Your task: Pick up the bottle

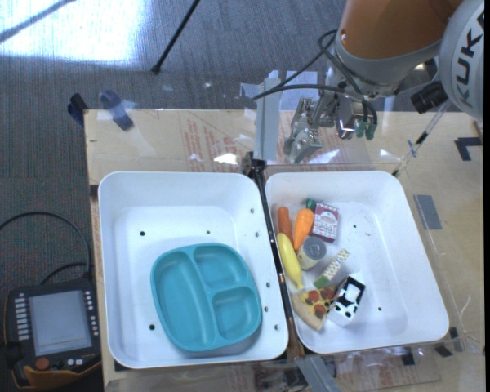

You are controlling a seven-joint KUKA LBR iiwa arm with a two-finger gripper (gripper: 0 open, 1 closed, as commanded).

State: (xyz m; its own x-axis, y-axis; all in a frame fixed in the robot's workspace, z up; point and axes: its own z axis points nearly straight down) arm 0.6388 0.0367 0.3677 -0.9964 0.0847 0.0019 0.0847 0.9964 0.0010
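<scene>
Toy food is clustered on the left side of the right bin (392, 219). In that cluster a small grey round-topped container (313, 251), the most bottle-like item, rests between a yellow banana (289, 260) and a red carton (325, 221). I cannot tell its shape for sure. My gripper (305, 143) hangs high over the bin's back left rim, well behind the cluster. It is open with nothing between its fingers.
Two orange carrots (302, 227), a green-and-white checkered piece (335, 266), a pizza slice (312, 305) and a cow-patterned carton (348, 299) crowd the container. A teal divided plate (206, 299) lies in the left bin (131, 211). A teach pendant (55, 327) sits on the floor at left.
</scene>
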